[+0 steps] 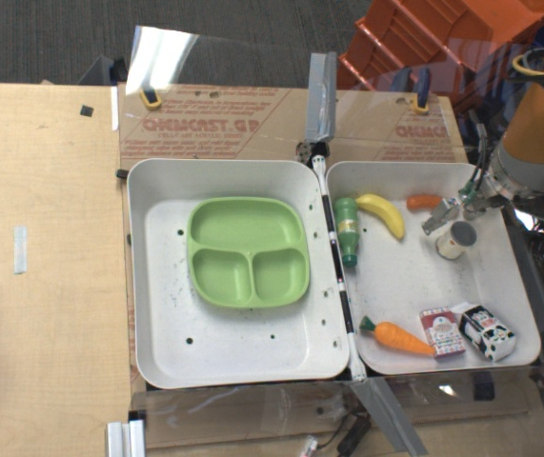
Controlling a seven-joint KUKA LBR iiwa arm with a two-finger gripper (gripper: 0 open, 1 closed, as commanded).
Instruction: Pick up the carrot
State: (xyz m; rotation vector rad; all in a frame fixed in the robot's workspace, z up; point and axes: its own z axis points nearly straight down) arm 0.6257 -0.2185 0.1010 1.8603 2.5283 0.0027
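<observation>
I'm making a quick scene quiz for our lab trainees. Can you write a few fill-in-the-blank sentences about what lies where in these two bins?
1. The green divided plate lies in the ____ bin.
2. The carrot lies near the front wall of the right bin, beside a small red ____.
3. The green bottle lies between the bin's left wall and the yellow ____.
4. The gripper hangs over the ____ bin, far from the carrot.

Missing words: left; carton; banana; right
</observation>
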